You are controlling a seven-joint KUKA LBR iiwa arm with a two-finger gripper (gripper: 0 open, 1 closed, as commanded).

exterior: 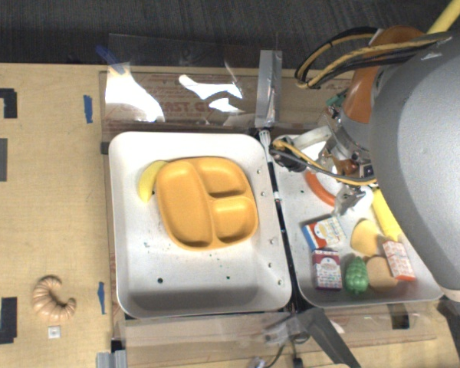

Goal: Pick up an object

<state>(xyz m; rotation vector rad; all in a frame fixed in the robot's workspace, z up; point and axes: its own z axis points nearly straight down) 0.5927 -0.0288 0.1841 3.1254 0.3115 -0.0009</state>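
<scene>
My gripper (pixel 345 200) hangs low over the right bin (pixel 299 205), near its middle. Just below it lies a red, white and blue packet (pixel 323 231). An orange curved piece (pixel 320 189) lies to the gripper's left, partly hidden by the wrist. Along the bin's near side sit a dark red box (pixel 327 271), a green bumpy item (pixel 356 275), a brown item (pixel 380 273), a pink box (pixel 398 258), a pale yellow round item (pixel 364 237) and a long yellow item (pixel 386 217). Nothing is visibly held.
The left bin (pixel 130 228) holds an orange divided plate (pixel 206 201) with a yellow banana (pixel 146 179) tucked under its left edge. A croissant (pixel 53 297) lies on the bench at the left. The grey arm covers the right bin's far right side.
</scene>
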